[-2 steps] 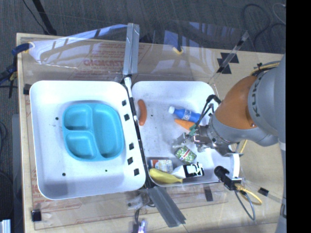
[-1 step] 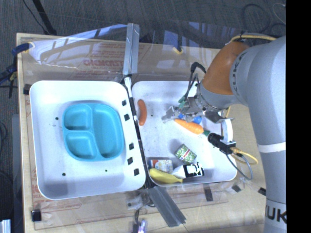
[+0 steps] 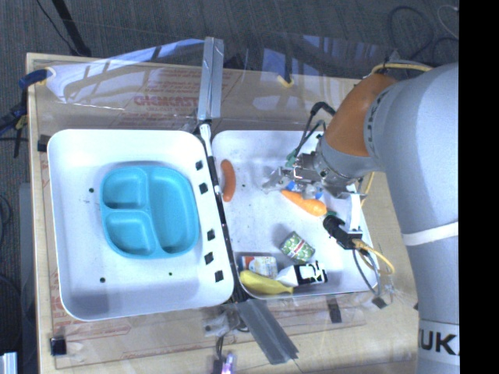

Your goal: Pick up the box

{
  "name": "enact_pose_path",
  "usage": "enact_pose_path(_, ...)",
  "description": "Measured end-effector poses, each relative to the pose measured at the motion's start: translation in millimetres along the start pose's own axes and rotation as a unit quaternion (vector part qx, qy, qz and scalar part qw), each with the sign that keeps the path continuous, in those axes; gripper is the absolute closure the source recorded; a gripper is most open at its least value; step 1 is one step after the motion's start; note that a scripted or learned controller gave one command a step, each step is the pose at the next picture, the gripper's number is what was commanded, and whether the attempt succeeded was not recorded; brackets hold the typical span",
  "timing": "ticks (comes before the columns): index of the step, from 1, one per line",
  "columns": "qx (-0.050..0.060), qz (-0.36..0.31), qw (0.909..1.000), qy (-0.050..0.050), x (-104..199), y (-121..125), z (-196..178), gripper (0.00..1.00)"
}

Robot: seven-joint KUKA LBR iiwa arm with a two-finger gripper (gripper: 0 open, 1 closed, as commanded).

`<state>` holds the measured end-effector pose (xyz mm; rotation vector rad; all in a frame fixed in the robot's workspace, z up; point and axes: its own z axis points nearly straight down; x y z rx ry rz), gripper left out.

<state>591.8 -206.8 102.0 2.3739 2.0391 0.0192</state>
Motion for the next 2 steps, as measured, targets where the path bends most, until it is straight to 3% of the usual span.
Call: enact_pose_path(2, 0.000, 0.001, 1.0000, 0.000, -0.6, -0.3, 0.3, 0.00)
